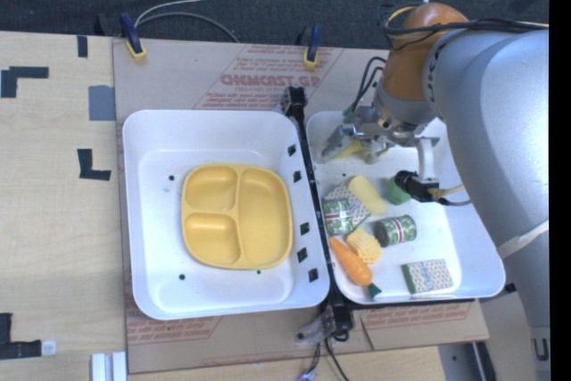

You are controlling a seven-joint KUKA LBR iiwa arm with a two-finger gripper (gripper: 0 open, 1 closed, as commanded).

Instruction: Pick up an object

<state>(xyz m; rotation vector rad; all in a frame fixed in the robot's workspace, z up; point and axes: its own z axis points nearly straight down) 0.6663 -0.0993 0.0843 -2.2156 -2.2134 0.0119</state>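
Observation:
My gripper (351,147) hangs over the far left part of the right bin (464,223), open, with nothing between its fingers. Just in front of it lie a pale yellow wedge (366,194) and a small dark green item (397,189). Further toward the front are a green and white packet (342,214), a dark can (394,230), a yellow corn cob (363,245), an orange carrot (350,261) and a small patterned box (426,275).
The left bin (152,192) holds a yellow divided plate (236,214). A black divider with clips (303,183) runs between the bins. The grey arm (491,103) covers the right bin's far right side. Two clamps (311,58) sit at the bench's back edge.

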